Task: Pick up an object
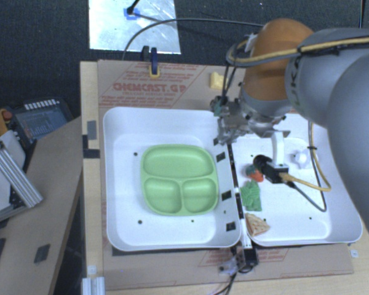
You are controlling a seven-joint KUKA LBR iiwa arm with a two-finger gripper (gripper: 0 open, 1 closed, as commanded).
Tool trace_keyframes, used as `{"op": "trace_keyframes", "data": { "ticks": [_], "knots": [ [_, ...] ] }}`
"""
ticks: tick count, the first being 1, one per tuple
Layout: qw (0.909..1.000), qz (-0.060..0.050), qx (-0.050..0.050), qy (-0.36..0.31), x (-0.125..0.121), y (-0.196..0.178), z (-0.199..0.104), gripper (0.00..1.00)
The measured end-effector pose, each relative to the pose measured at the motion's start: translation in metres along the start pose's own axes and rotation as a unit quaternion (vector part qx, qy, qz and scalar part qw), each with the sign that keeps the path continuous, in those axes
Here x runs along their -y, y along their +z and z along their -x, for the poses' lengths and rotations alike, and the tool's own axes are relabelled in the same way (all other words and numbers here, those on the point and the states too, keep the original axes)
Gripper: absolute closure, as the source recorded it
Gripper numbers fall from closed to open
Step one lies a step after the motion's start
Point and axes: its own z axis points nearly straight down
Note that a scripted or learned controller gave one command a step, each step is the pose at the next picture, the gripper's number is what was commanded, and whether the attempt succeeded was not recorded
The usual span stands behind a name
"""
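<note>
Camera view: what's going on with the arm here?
The grey arm reaches in from the right, its hand over the divider between the two white bins. No object is visibly picked up yet. A green divided plate lies in the left bin; a green piece, a tan wedge and a small red item lie in the right bin.

Arm [332, 85] fr right, hand [225, 133] low.

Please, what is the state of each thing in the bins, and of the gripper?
Green three-compartment plastic plate: flat, right way up, left bin.
Green leafy piece: lying in right bin, beside divider.
Tan flat wedge: lying in right bin's near corner.
Gripper: over the divider's far part.
</note>
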Motion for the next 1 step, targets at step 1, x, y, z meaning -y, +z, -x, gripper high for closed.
{"op": "trace_keyframes", "data": {
  "ticks": [1],
  "knots": [
    [1.0, 0.001, 0.0, 0.0, 0.0143, -0.0165, -0.0457, 1.0]
  ]
}}
